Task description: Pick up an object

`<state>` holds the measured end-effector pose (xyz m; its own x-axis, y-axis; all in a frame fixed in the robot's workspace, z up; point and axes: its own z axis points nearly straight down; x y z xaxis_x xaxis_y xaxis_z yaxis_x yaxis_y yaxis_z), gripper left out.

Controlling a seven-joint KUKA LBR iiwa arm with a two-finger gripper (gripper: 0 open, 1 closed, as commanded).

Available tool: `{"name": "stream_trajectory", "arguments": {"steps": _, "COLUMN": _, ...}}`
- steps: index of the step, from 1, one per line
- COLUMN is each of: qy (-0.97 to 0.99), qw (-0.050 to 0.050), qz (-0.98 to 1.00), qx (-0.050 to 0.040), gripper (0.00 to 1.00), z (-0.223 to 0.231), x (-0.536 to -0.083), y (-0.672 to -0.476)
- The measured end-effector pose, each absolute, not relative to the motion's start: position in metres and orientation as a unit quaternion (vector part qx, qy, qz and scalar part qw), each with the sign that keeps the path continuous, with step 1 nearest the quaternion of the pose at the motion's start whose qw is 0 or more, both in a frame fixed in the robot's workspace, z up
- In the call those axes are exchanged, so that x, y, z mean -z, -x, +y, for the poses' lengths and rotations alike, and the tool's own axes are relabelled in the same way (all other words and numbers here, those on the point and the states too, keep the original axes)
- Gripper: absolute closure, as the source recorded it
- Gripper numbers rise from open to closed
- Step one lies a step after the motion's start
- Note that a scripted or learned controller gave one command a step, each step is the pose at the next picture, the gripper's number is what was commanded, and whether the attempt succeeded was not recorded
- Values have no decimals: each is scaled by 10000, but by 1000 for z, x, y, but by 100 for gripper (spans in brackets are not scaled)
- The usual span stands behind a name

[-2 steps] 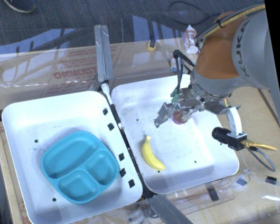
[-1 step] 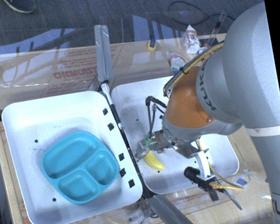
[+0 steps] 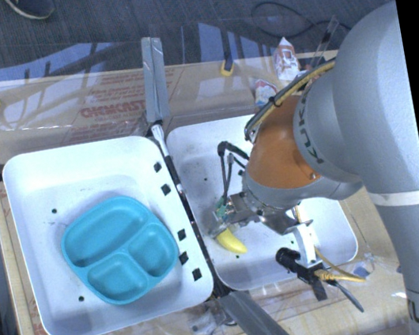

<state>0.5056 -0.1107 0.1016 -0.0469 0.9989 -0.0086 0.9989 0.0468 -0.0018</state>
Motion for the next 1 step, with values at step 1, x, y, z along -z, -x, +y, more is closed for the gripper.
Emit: {"name": "stream_trajectory", "arguments": {"steps": 1, "qy": -6826, "qw": -6, "qz": 7308, "qx": 8, "gripper": 100, "z": -71, "x": -192, "y": -633}}
